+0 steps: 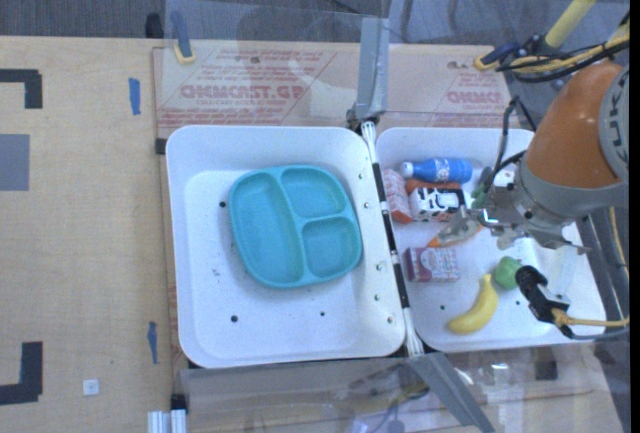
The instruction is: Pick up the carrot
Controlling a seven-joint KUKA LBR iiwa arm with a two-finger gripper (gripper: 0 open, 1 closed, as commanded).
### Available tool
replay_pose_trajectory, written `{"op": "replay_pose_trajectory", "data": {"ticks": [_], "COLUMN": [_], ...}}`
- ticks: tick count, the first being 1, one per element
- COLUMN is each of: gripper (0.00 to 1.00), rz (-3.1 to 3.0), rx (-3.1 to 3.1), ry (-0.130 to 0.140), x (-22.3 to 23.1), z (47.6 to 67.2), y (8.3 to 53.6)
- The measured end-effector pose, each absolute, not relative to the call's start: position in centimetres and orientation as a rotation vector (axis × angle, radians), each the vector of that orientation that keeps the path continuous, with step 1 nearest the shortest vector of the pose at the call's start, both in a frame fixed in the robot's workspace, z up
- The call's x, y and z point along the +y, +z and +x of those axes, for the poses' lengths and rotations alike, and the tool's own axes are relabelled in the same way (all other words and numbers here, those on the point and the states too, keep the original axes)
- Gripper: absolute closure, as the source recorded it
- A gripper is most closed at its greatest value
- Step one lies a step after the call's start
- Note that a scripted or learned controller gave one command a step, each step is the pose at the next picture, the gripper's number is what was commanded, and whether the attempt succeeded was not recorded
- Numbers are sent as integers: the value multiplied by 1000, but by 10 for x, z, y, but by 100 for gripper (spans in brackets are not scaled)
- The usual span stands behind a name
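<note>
The carrot (437,239) lies in the right bin (440,329), wedged between the cow-print carton (432,203) and the pink carton (432,265); the gripper (470,224) is poised just beside it, jaw state not discernible, so a narrow, well-centred descent is advised

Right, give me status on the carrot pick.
Gripper low in right bin. Carrot at its tip, grasp unconfirmed. Milk carton, pink packet crowd it; banana lies apart.
</note>
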State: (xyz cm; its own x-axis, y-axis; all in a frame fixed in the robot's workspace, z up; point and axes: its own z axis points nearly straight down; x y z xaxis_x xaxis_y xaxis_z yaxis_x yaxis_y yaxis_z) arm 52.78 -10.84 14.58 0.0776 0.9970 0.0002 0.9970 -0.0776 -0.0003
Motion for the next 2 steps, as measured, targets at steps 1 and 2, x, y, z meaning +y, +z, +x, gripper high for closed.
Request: {"op": "replay_pose_trajectory", "data": {"ticks": [1,2], "gripper": [0,100], "rz": [-2378,-2382], "rx": [-2063,-2067], "ry": [-8,-7], "x": [-138,-140], "z": [574,574], "y": [88,99]}}
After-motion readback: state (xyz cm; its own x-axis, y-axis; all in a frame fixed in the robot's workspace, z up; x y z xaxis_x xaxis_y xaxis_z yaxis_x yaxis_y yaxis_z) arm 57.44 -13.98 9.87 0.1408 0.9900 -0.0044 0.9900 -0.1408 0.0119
